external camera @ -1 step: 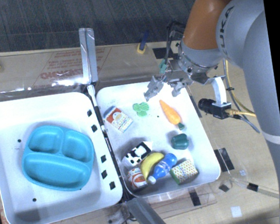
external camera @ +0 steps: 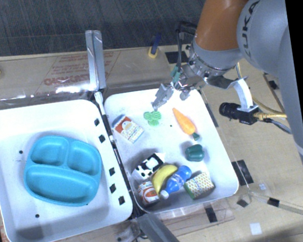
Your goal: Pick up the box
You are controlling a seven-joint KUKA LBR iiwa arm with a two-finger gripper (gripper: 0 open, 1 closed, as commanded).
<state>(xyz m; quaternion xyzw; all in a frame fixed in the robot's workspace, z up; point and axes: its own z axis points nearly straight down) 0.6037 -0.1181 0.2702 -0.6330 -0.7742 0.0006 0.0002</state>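
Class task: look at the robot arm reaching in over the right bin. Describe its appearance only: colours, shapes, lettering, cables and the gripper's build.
The arm is bulky and rounded, with smooth grey casings and an orange band above the wrist. Dark KUKA lettering runs along the grey shell. The gripper is small, slim and metallic grey, with thin dark cables around its mount. A black cylindrical part on a white bracket hangs beside the wrist.

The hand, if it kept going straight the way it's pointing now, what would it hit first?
The hand points down and toward the left of the view. The small green toy lies nearest in that line, likely first; the box is farther along. Depth is unclear from one view.
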